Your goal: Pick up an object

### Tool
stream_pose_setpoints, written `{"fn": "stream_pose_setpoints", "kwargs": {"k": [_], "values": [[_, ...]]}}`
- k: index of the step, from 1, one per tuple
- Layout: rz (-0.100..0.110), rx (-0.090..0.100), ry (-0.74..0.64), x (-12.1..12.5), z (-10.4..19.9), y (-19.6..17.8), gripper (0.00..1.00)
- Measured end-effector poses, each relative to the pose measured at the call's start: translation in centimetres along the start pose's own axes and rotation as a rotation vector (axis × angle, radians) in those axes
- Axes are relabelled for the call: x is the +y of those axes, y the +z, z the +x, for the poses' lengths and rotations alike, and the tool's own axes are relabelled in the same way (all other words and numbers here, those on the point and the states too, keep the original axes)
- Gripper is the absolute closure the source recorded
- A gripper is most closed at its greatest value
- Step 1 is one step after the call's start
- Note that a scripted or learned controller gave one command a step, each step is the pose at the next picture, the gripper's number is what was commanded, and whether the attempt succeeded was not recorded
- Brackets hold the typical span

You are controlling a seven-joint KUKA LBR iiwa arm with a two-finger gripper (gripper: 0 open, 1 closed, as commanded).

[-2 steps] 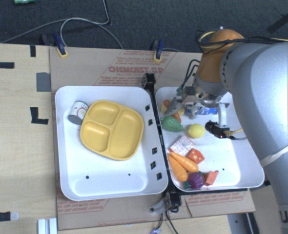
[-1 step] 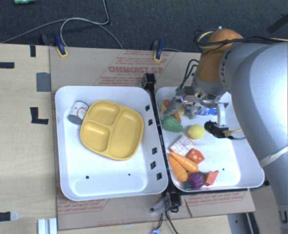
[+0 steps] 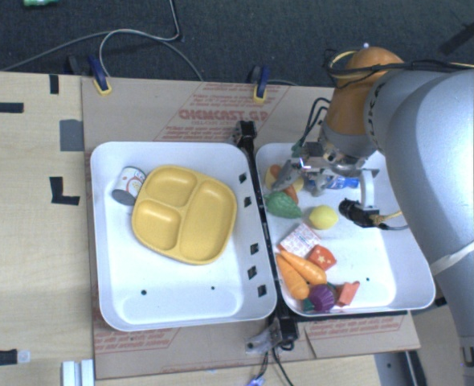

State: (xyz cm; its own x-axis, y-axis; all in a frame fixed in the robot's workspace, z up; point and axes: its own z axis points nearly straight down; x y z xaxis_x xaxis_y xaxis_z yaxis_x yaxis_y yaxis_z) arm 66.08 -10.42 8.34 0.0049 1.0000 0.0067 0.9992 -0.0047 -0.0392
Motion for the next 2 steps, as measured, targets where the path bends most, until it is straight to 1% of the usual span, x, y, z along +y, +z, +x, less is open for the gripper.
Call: {"fn": "stream_pose_setpoints", "kwargs": {"k": [1,2], "values": [[-0.006,-0.006,-0.001,0.0,-0.1,-1.1,1.00],[-0.041,-0.006,-0.008,-2.7,4.5,-10.7,1.00]]}}
